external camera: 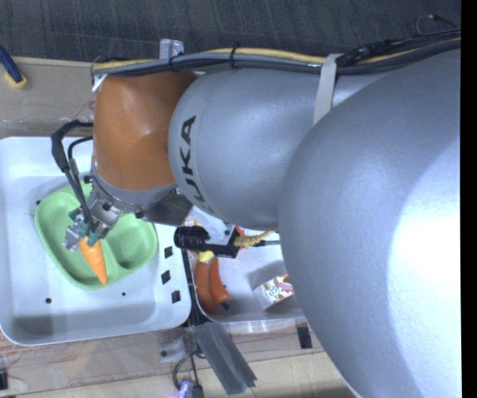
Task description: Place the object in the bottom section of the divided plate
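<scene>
A green divided plate (143, 243) lies in the left white bin (22, 305). An orange toy carrot (96, 262) with a green top points down toward the plate's lower section, its tip near the plate's front rim. My gripper (89, 229) hangs over the middle of the plate and is shut on the carrot's leafy top end. The orange band and grey body of the arm hide the plate's upper right part.
The right bin holds an orange-red sausage-shaped toy (214, 285) and a small colourful box (277, 290), both partly under the arm. A blue and yellow tool (8, 65) lies on the bench beyond the left bin. The arm covers most of the right bin.
</scene>
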`<move>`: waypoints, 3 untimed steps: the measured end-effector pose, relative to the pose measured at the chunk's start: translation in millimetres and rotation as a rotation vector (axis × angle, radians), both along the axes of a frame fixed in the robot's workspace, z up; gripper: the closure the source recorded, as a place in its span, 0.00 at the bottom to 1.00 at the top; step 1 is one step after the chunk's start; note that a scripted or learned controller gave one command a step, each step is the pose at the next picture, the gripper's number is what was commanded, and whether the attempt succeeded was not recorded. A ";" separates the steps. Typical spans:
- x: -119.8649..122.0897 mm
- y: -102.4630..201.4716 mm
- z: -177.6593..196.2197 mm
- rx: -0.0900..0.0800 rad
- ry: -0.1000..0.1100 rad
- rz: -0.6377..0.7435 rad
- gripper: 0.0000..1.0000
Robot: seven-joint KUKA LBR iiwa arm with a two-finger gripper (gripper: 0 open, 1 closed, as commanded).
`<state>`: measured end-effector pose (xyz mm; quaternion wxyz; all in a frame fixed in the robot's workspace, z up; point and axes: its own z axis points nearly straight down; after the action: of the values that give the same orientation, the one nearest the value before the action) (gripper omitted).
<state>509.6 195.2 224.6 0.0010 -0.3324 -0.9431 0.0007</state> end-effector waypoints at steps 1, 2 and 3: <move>46.1 -23.4 89.9 0.001 -0.004 0.095 1.00; 45.8 -22.7 89.7 0.001 -0.003 0.097 0.00; 45.8 -20.2 100.0 0.000 -0.004 0.106 1.00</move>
<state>555.5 175.0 324.6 -0.0009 -0.2818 -0.9595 -0.0002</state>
